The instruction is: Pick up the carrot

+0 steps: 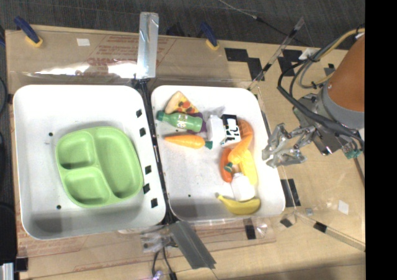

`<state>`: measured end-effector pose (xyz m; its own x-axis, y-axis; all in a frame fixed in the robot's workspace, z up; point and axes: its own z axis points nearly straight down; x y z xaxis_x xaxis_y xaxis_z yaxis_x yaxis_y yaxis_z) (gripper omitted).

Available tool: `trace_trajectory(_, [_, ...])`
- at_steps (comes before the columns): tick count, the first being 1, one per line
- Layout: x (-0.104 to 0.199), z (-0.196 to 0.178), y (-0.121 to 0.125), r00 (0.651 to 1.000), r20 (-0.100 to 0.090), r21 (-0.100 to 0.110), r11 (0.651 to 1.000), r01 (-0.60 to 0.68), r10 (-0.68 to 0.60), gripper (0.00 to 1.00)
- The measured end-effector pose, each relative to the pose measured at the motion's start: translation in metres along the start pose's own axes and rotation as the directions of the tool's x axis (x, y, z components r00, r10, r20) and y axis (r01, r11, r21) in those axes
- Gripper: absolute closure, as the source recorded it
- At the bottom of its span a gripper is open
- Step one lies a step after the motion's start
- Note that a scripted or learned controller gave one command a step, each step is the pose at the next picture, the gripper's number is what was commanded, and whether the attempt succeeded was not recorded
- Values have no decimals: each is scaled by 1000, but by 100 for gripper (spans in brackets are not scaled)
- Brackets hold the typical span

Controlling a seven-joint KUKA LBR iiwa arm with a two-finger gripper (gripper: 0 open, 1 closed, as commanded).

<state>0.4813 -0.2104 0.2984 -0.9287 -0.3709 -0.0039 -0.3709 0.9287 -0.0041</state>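
From my seat at the controls, nearest the camera's lower edge I see the front rim of the right bin (205,213), and just inside its front right corner lies a banana (239,205). Just behind that, along the bin's right wall, stand a yellow bottle (243,170) with a white cap and an orange piece I read as a pepper (237,143), touching each other.

The left bin (31,148) carries a green divided plate (97,165) near its middle.

Further back in the right bin, the carrot (185,141) lies flat across the middle, nearer the left wall, its green tip pointing right. It touches nothing that grips it. Just behind it lies a green bottle (181,121), and in the bin's back left corner a pizza slice (180,103).

The gripper (282,149) hangs outside the bin, beyond its right wall, over the bench (322,210). Its fingers look spread apart with nothing between them.

As I judge it, the task has barely begun: the carrot rests untouched in the bin. What is left is the whole job: carrying the arm over the right wall, coming down on the carrot, closing and lifting.
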Motion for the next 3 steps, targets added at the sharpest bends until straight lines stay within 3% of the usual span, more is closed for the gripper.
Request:
trace_trajectory(1, [-15,1,-5,931,0,-2,931,366,-366,100])
trace_trajectory(2, [-1,46,1,842,-1,-7,842,539,-539,100])
trace_trajectory(3, [-4,35,2,839,-1,-5,839,545,-545,100])
